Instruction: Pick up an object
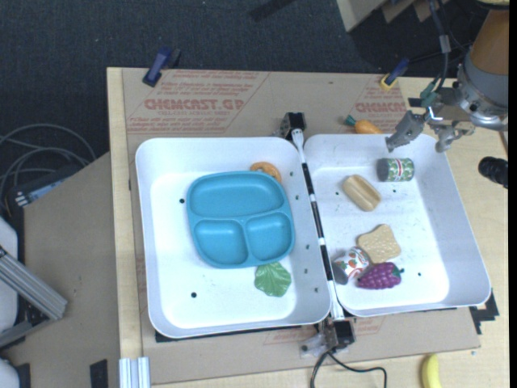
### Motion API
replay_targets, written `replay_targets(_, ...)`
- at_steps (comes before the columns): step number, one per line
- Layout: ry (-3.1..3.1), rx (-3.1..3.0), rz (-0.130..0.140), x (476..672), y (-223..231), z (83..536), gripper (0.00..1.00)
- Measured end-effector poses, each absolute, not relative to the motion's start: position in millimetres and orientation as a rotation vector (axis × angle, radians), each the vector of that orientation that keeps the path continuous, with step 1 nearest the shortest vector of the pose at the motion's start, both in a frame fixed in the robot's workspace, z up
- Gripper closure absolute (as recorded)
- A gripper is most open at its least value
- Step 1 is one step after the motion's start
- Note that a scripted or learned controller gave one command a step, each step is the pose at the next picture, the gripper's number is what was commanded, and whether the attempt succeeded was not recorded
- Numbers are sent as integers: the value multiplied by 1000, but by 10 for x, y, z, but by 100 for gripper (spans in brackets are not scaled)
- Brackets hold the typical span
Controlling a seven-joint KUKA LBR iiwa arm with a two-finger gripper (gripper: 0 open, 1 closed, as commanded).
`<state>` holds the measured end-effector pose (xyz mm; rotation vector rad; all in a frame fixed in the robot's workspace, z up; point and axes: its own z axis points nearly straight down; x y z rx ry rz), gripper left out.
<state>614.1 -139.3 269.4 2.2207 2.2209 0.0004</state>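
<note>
Your gripper (422, 133), fingers spread and holding nothing, hovers over the right bin's (460, 217) far edge, the small can (396, 169) lying sideways just below-left of it.

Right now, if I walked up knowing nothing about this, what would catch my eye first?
Most likely the big blue divided plate in the left bin, with a green leaf by its near edge. Next, the toy food scattered in the right bin: a small can, a bread roll, a cracker and purple grapes. Above that bin's far edge hangs the gripper, open, close to the can.
</note>
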Motion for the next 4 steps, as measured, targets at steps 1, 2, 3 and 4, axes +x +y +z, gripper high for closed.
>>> replay_targets(1,2223,2223,-2,5553,-1108,1584,0)
replay_targets(2,2218,2219,3,5175,-1196,866,0)
replay_targets(3,2214,2217,7,5189,-1199,972,100)
replay_targets(4,2215,2217,7,5187,-1198,971,0)
